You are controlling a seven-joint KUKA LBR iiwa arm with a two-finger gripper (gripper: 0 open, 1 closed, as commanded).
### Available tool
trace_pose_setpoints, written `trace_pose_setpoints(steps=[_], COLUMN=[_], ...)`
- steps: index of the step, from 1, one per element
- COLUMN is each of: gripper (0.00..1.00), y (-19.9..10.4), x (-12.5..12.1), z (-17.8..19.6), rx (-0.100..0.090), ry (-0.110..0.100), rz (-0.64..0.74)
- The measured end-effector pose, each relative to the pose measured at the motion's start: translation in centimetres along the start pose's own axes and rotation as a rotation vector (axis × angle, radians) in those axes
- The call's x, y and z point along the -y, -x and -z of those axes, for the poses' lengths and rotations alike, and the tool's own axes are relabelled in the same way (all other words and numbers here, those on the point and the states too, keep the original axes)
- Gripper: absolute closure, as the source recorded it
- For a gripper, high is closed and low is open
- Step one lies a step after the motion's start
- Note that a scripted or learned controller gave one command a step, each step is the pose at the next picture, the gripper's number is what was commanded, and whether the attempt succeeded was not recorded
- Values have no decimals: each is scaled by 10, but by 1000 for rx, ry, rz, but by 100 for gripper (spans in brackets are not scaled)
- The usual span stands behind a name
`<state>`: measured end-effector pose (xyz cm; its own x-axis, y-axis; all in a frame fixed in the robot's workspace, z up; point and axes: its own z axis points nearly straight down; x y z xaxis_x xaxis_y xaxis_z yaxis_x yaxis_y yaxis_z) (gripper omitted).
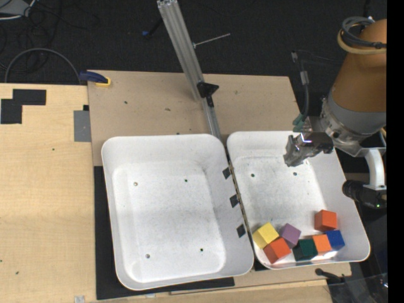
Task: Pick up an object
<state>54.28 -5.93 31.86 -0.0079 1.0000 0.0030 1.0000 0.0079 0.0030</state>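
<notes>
End effector (295,154) hovering over the right bin's (265,145) upper part, nothing between its fingers (spread or pressed together: cannot tell); candidate blocks (300,238) are clustering at lower right, well apart, probably awaiting a descent

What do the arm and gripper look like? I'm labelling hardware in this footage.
The arm has a broad orange band above a grey wrist section, with a thin dark cable running alongside. The gripper is a small metallic grey piece with a dark body behind it. No markings are legible.
</notes>
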Motion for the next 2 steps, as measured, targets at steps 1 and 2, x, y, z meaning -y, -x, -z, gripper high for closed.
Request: trace_pose_setpoints(steps=[1, 2], gripper=[100, 100], y=[-82, -110], x=[4, -27], z=[48, 124], rx=[0, 2], ry=[-1, 4], rz=[1, -5])
